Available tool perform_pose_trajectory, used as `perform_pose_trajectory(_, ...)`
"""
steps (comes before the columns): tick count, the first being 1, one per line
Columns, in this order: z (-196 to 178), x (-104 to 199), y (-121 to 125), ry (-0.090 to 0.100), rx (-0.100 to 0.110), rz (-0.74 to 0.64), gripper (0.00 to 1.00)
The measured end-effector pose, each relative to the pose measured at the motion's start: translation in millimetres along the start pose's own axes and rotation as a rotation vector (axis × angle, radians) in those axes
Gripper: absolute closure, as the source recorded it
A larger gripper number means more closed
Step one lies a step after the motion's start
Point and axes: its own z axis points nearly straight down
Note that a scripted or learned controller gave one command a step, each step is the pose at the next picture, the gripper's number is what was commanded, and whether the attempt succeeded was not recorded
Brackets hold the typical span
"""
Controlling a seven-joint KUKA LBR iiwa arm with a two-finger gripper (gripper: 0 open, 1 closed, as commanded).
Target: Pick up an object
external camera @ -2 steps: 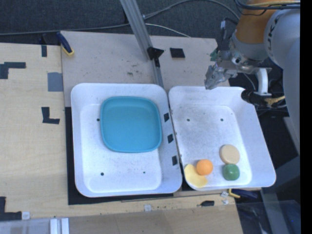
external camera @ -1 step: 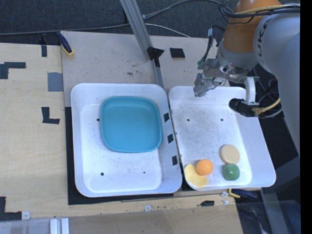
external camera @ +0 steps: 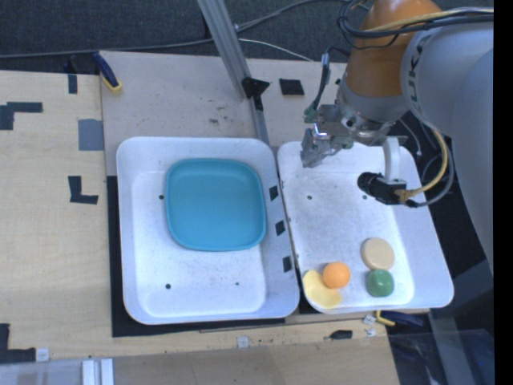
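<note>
Two white bins sit side by side on the bench. The left bin (external camera: 140, 239) holds a blue plate (external camera: 215, 203), lying flat. The right bin (external camera: 345, 215) holds four items at its near end: an orange ball (external camera: 336, 275) resting on a yellow piece (external camera: 317, 293), a green ball (external camera: 379, 283), and a beige disc (external camera: 377, 253) just behind it. The gripper (external camera: 314, 154) hangs over the right bin's far left corner, well apart from these items.

The right bin (external camera: 353, 215) lies bare across its middle and far floor. Crowding its near edge are a yellow piece (external camera: 319, 292), an orange ball (external camera: 336, 275), a green ball (external camera: 379, 283) and a beige disc (external camera: 377, 253). A blue plate (external camera: 215, 204) covers most of the left bin (external camera: 136, 239).
</note>
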Motion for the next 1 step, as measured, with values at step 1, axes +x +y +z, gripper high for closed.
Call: perform_pose_trajectory(1,-5.8,45.5,-17.1,0.0,0.001,0.0,1.0)
